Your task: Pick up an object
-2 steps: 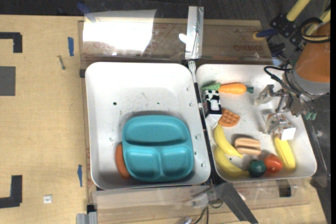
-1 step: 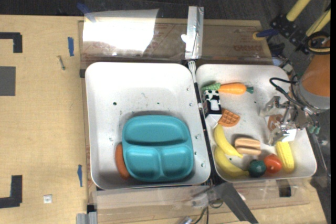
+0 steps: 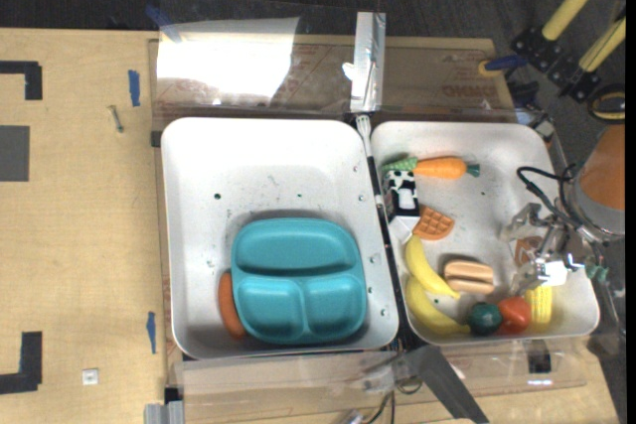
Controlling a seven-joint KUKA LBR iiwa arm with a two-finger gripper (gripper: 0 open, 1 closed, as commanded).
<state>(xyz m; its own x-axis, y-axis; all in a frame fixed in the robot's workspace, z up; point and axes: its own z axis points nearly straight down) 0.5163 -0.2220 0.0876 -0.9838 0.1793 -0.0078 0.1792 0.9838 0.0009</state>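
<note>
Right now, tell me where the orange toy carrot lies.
The orange toy carrot lies in the right white bin, near its far left corner, just beyond the black-and-white toy and the waffle piece.

A teal tray (image 3: 296, 278) fills one white bin (image 3: 189, 213), near a yellow banana (image 3: 425, 298), orange carrot (image 3: 441, 168) and black-and-white cow (image 3: 401, 189).
</note>
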